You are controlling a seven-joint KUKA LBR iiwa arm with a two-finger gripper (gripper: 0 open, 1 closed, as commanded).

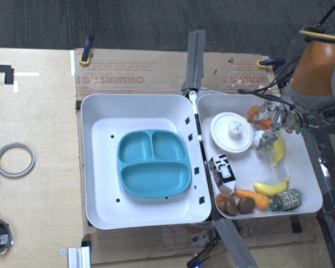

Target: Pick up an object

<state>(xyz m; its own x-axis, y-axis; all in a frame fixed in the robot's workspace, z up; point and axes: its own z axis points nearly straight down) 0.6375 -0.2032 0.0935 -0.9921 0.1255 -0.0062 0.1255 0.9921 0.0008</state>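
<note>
Claw (266, 140) in right bin, finger state unreadable, banana (278, 151) just beside it, white lid (231, 132) left.

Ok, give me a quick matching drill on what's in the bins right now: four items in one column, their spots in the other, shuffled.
Items:
1. teal divided plate
2. white round lid
3. green can
4. claw

Places:
A. near right corner of the right bin
B. middle of the left bin
C. far part of the right bin, left of the claw
D. over the right bin, beside a banana

Pairs: 1-B, 2-C, 3-A, 4-D
</note>
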